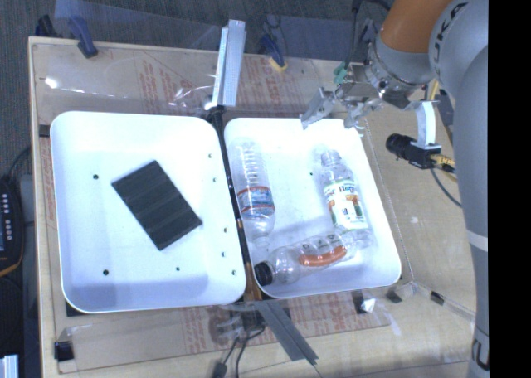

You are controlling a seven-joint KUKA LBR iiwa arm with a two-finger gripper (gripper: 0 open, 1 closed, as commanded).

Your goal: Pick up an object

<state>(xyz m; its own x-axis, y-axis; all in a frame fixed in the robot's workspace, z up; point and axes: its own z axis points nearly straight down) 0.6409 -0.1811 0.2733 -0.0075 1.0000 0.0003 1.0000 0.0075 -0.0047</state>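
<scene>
The gripper [333,111] is hovering over the far rim of the right bin [377,231], its fingers spread apart and gripping nothing. Three clear plastic bottles are lying in that bin: one [253,190] along its left wall, one [343,194] toward the right, one [311,254] across the near end. A dark flat pad [156,204] is lying in the left bin [75,132].

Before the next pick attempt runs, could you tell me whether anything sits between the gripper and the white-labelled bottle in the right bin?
Nothing visible does. The gripper hovers over the right bin's far rim, and the white-labelled bottle lies just below it, uncovered.
</scene>
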